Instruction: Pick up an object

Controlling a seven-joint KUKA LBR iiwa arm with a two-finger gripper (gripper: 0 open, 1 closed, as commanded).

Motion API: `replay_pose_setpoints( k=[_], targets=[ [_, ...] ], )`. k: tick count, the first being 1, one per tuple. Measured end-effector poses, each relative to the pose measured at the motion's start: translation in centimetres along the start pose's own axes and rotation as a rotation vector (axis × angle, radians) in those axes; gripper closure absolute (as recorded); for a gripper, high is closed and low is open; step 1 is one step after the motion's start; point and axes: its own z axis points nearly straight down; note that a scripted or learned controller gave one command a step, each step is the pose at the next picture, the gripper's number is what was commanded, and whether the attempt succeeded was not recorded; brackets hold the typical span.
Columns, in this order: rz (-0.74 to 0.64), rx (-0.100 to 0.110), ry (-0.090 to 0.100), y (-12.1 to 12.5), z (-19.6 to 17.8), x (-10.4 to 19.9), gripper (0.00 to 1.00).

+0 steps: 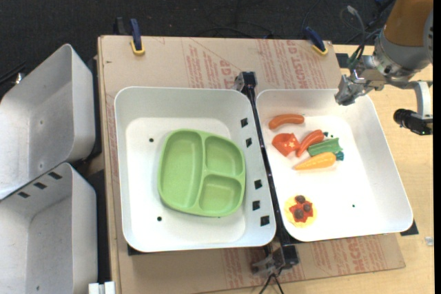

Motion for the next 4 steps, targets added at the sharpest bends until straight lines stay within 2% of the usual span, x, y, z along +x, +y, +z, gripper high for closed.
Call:
replay_pose_setpoints(
  k=[1, 2, 3, 4],
  targets=[
    [0.0, 0.001, 0.0, 0.1, -3.3, 0.0, 1.0],
    [-0.005, 0.007, 0.003, -0.8, -2.9, 6.1, 1.0],
    [-0.004, 0.009, 0.003, -2.9, -2.1, 11.0, 1.0],
    [-0.005, 0.008, 0.004, -4.5, -3.1, 16.5, 1.0]
  ],
)
